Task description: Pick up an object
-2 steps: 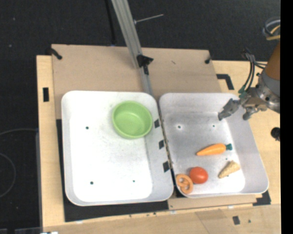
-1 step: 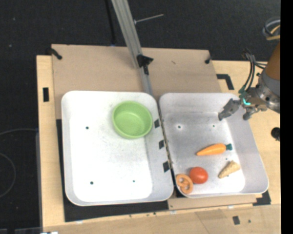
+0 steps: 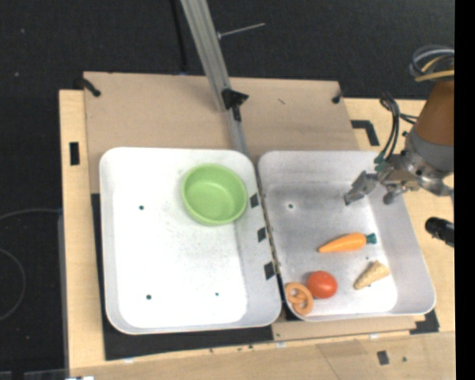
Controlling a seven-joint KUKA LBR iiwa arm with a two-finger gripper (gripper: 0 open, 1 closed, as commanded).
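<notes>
Toward the near end of the right bin (image 3: 289, 180), a carrot (image 3: 344, 244) lies on its side, its orange body pointing left and its small green stub to the right. Just below it sit a red tomato (image 3: 323, 284), a pretzel-like ring (image 3: 298, 298) touching the tomato's left side near the bin's front corner, and a pale wedge of bread (image 3: 371, 275) to the right, a little apart from the tomato. None of the four is touched by the arm. Above them, over the bin's far right part, the gripper (image 3: 373, 190) hangs with its two grey fingers spread apart, nothing between them; it stands well clear of the carrot. Behind it the wrist rises toward the right edge, where the orange band (image 3: 437, 117) and a bundle of cables (image 3: 427, 60) show. Left of the shared edge, the left bin (image 3: 142, 291) holds a green bowl (image 3: 214, 195), upright, near its far right corner. Both bins rest on a tan board (image 3: 174, 109), and a slanted metal rail (image 3: 206, 38) runs down from the top to the gap between the bins.
</notes>
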